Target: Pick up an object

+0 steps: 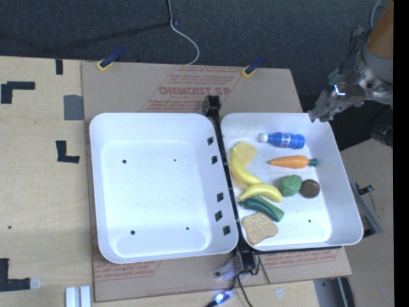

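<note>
8 toy foods lie in the right bin (342, 197), the blue bottle (283, 139) nearest the gripper (323, 110), which hangs over the bin's far right corner. The bottle lies down and to the left of it, long axis running left-right. How the gripper stands cannot be told; nothing visibly hangs from it.

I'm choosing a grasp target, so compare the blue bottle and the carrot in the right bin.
The blue bottle is blue with a white cap at its left end; the carrot is orange with a green stem at its right end. The bottle is blunt and cylindrical; the carrot tapers to a point on the left. The bottle lies nearer the bin's far edge, the carrot just below it. Both lie flat, roughly crosswise, apart from each other, in the right bin.
</note>
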Controlling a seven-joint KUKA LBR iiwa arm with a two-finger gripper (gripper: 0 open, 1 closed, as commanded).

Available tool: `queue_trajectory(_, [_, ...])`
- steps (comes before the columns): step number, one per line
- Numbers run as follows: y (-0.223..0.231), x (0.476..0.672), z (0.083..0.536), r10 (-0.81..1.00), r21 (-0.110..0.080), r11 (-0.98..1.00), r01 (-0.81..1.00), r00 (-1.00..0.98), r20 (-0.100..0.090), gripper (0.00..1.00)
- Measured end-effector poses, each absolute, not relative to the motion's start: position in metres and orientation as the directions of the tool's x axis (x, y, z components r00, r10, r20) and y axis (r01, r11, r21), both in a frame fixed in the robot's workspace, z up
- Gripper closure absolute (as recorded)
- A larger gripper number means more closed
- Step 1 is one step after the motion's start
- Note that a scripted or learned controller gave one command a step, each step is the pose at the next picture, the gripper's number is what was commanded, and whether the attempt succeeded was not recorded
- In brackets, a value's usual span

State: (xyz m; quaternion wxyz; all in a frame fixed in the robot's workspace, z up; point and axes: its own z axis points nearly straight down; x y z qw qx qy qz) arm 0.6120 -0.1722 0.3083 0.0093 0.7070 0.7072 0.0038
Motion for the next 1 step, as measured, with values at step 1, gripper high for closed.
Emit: queue_trajectory(1, [-0.093, 0.669, 0.455, 1.0, 0.02, 0.012, 1.0, -0.012, -0.002, 1.0])
